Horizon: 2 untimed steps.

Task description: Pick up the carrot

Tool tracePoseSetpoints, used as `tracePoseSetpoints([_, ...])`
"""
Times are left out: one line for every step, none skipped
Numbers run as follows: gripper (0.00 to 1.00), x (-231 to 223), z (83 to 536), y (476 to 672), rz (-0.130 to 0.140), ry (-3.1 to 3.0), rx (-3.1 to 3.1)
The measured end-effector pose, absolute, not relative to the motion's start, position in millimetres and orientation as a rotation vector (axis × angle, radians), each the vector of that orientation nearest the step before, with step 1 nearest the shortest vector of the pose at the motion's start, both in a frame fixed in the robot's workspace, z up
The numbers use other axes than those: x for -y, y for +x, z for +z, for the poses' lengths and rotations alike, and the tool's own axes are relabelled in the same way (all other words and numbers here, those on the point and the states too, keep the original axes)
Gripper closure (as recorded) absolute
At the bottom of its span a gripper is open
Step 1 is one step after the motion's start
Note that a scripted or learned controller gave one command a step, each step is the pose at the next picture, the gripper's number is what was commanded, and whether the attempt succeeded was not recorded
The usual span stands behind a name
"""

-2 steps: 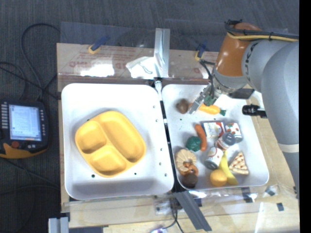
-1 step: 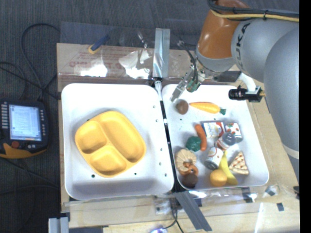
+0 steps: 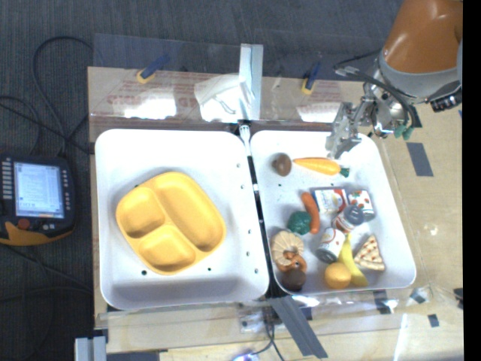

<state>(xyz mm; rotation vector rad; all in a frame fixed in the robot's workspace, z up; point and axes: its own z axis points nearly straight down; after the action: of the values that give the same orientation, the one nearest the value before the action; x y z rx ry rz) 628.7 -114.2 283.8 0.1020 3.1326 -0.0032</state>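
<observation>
The carrot [image 3: 317,165] is orange with a small green stub at its right end. It lies on its side near the back of the right bin [image 3: 391,194]. My gripper [image 3: 342,141] hangs just above and behind the carrot's right end, over the bin's back rim. It is open and holds nothing. The arm's grey wrist and orange band come in from the upper right.
A brown ball [image 3: 281,164] lies just left of the carrot. Several toy foods crowd the front of the right bin, among them a red-orange stick [image 3: 311,210], cans, a banana [image 3: 348,262] and a pizza slice [image 3: 368,253]. The left bin holds a yellow divided tray [image 3: 170,221].
</observation>
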Motion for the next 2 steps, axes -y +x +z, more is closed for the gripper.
tracePoseSetpoints([1.00, 166.0, 178.3, 568.0, 0.002, 0.010, -3.149])
tracePoseSetpoints([0.00, 164.6, 182.9, 570.8, -0.002, 0.005, -3.140])
